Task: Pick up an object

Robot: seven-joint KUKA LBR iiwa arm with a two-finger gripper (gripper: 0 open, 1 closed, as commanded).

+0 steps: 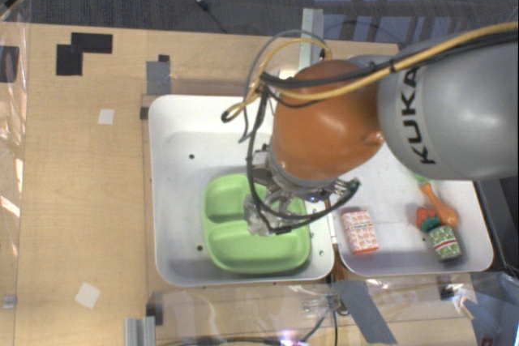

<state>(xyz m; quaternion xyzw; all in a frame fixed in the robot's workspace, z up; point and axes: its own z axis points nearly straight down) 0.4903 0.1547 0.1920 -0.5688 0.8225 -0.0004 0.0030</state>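
Your target is the light green, two-compartment plastic tray [253,235], lying flat toward the near edge of the left shallow white bin [174,174], closer to its near right corner. Expect it light, stiff and a bit slick; it's wide and low, so you can't span it. Take it by a thin wall: the outer rim or the divider ridge between the compartments.

The two-finger gripper [268,219] sits directly over the tray, about at the divider, toward its right half. The wrist and cables hide the tips, so you cannot tell how they're set or whether they touch the tray.

In the right white bin [397,259]: a small red-and-white patterned box [359,230] near the left wall, an orange carrot-shaped toy [439,206] and a small green-and-red bottle [443,242] toward the near right corner, all well apart from the gripper.
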